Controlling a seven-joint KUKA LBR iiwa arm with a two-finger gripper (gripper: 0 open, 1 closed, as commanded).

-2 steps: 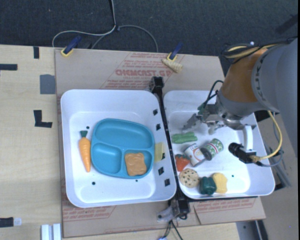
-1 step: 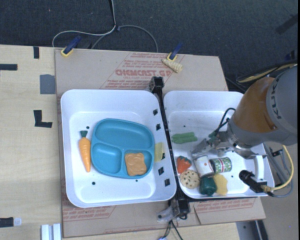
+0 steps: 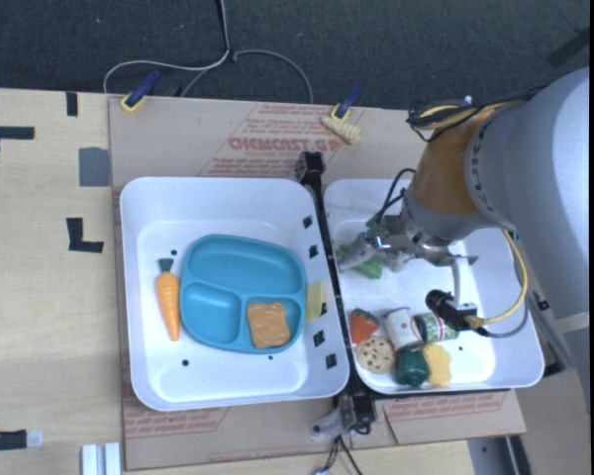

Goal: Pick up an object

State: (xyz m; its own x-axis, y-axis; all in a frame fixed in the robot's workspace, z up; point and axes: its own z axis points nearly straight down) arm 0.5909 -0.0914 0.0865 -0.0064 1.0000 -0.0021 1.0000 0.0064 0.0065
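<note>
Camera view, looking down at a slant on the bench. Two shallow white bins lie side by side on a cardboard sheet (image 3: 267,137): the left bin (image 3: 144,364) and the right bin (image 3: 505,364). The left bin holds a blue divided plate (image 3: 228,285) with a slice of toy toast (image 3: 268,324) in its lower right compartment; a toy carrot (image 3: 167,303) lies just beside the plate's left edge, and a small yellow piece (image 3: 315,300) sits against the bin's right wall. The grey arm with its orange band (image 3: 445,171) reaches in from the right over the right bin, covering much of that bin's upper half. The gripper (image 3: 376,247) is low in the upper left part of the right bin, just beside a green toy (image 3: 361,262); whether its fingers are apart or closed, and whether they grip anything, cannot be told. Clustered near the bin's front wall, well apart from the gripper, are a red piece (image 3: 362,322), a toy cookie (image 3: 374,354), a small can (image 3: 400,327), a dark green piece (image 3: 412,367) and a yellow piece (image 3: 439,364).
</note>
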